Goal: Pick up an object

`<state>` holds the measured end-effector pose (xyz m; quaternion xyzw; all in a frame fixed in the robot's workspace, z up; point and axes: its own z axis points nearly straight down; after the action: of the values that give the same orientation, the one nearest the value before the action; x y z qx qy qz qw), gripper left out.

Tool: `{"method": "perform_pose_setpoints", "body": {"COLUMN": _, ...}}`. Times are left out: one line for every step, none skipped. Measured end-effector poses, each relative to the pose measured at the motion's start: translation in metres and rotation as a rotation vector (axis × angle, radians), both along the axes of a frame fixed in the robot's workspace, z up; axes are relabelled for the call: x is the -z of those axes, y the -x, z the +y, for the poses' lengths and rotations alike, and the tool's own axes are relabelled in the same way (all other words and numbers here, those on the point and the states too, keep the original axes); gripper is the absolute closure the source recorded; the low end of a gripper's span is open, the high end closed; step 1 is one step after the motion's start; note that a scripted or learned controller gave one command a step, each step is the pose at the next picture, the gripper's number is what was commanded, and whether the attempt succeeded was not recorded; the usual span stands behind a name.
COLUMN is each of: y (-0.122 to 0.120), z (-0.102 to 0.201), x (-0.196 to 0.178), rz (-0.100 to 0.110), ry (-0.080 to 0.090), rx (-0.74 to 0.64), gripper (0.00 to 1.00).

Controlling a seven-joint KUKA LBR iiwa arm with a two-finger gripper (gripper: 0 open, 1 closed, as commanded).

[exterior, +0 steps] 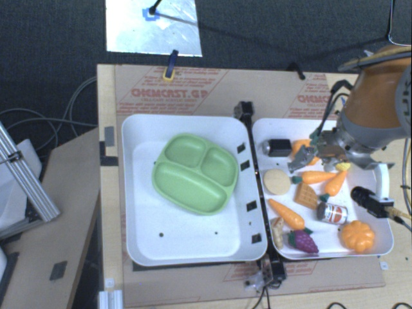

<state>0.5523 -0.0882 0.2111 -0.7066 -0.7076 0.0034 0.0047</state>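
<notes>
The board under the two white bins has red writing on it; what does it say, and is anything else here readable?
"CHEMCAST.GP" in red, on the brown board, left of centre.
Further red print on the board's right and front edges: too blurred or cut off to read.
Small can in the right bin: label too small to read.

A robotics lab, judging by the grey-and-orange industrial arm at the right of the frame, the aluminium framing at the left edge, loose cables trailing over dark carpet, and two white bins on a cardboard-covered surface.
</notes>
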Motion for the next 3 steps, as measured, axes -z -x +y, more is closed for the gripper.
{"method": "perform_pose_setpoints", "body": {"y": -0.003, "z": 0.000, "x": -0.006, "rz": -0.013, "ry": 0.002, "rx": -0.002, "gripper": 0.00}}
{"method": "perform_pose_setpoints", "body": {"y": 0.005, "z": -0.003, "x": 0.053, "rz": -0.007, "ry": 0.001, "rx": 0.001, "gripper": 0.00}}
{"method": "perform_pose_setpoints", "body": {"y": 0.013, "z": 0.005, "x": 0.104, "rz": -0.007, "ry": 0.000, "rx": 0.001, "gripper": 0.00}}
